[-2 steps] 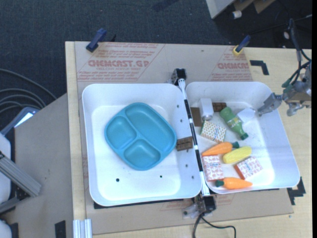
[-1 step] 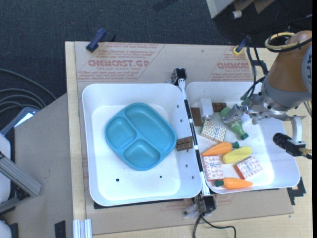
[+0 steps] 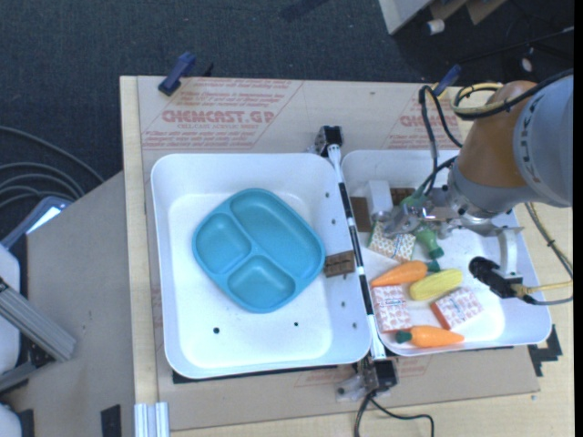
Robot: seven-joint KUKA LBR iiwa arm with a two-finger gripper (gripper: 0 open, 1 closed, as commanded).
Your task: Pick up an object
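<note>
Camera view: brown bench (dark carpet beyond).

Showed up as a chunky grey arm at the right of the frame, with a fat orange band above the wrist. Had black cables looped over the top, and silvery metal gripper hardware further left.

You have a blue three-compartment plastic plate in the left white bin; in the right white bin, a yellow toy corn cob lies just right of an orange toy carrot.
</note>
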